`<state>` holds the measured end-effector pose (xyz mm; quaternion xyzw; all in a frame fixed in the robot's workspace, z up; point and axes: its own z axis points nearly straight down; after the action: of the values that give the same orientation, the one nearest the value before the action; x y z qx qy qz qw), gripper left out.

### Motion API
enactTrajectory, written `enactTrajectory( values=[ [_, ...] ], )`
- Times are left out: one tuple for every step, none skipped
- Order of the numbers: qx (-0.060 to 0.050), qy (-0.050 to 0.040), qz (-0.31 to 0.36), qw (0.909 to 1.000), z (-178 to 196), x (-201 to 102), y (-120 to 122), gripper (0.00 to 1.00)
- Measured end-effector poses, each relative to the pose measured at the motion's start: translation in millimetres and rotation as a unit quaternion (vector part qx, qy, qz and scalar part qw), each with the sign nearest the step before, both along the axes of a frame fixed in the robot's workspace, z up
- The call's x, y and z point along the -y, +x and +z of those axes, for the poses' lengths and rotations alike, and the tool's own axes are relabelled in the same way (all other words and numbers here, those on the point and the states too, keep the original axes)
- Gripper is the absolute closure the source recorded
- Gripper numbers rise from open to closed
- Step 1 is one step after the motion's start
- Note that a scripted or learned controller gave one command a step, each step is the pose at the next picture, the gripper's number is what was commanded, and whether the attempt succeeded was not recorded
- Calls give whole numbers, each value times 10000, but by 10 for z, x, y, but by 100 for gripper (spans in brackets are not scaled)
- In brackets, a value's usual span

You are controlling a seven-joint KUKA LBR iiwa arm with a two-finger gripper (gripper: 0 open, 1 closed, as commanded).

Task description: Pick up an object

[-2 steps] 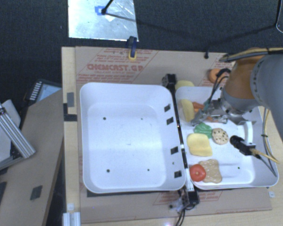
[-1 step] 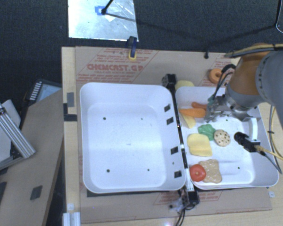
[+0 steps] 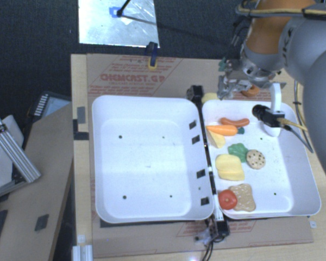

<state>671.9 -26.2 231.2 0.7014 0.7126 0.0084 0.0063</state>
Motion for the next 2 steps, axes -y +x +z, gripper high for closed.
enactTrajectory(
  values=[
    [-3, -9, -33, 10000, 1869, -350, -21, 100],
    [-84, -14, -47, 10000, 1943, -621, -31, 100]
  ],
)
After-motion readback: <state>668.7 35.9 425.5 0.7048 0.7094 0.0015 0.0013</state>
